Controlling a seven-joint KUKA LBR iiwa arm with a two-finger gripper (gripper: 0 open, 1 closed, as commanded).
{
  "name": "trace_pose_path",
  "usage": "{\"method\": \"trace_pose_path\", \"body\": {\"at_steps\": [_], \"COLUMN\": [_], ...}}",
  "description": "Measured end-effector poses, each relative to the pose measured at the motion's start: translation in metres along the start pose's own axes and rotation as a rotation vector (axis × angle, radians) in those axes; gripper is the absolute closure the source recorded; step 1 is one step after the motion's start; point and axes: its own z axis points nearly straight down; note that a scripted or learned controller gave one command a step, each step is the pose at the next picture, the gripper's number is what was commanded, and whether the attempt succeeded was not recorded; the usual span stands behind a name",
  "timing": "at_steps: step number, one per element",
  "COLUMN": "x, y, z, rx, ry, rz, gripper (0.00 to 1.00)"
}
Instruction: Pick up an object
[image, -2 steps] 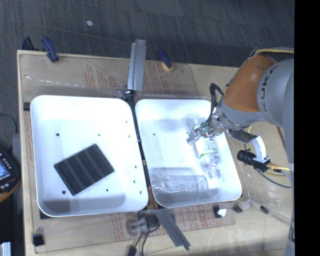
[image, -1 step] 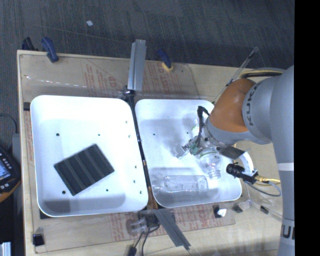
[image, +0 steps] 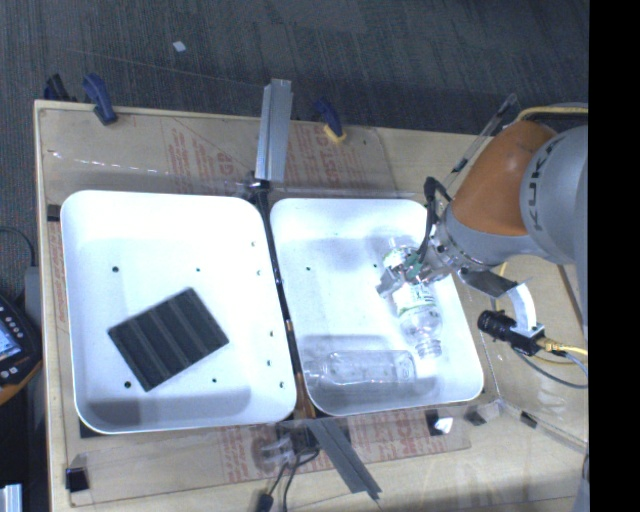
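My gripper (image: 400, 268) is low in the right bin (image: 330, 225), near its right wall. Just below it a clear plastic bottle (image: 420, 318) with a pale label lies lengthwise, its upper end touching or tucked under the gripper. A second clear bottle (image: 360, 368) lies crosswise along the bin's front wall. A black ribbed flat slab (image: 167, 337) rests tilted in the left bin (image: 150, 215).
The grey arm with its orange band (image: 500, 185) reaches in over the right bin's right rim. A metal bar (image: 272, 130) stands at the back between the bins. Blue clamps (image: 98, 98) hold the bench's far edge.
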Motion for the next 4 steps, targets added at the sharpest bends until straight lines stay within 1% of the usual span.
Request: {"method": "trace_pose_path", "body": {"at_steps": [1,4], "x": [-0.0059,-0.006], "y": [0.0199,0.0199], "z": [0.017,0.0169], "rx": [0.001,0.001], "ry": [0.0,0.0], "rz": [0.003,0.003], "gripper": [0.0,0.0]}}
